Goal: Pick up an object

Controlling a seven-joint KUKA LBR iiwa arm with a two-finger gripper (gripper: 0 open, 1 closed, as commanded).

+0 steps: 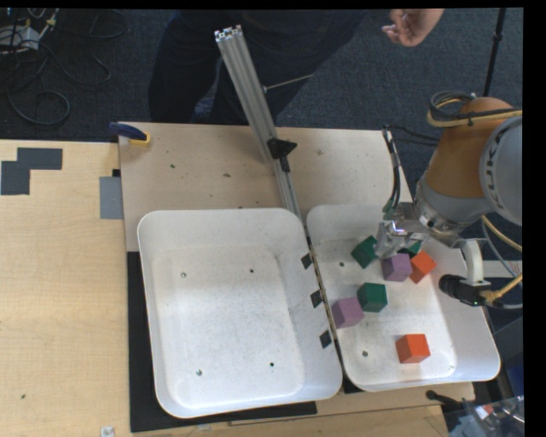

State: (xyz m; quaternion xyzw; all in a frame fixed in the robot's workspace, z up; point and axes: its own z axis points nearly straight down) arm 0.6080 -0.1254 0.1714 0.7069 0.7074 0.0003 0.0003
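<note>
The purple block nearest the gripper lies in the right bin, crowded by an orange block and a green block. A straight descent should be kept so the neighbours are not nudged. Whether anything is gripped cannot be told. Three more blocks are scattered nearby; the left bin is bare.

A light wooden bench top carries grey patches near its left side. A slanted aluminium extrusion bar rises from the back board, fixed by a black bracket. A blue-and-yellow clamp sits at the board's left corner. Black cables lie coiled on the dark carpet at upper left. A person's hand shows at the top edge.
</note>
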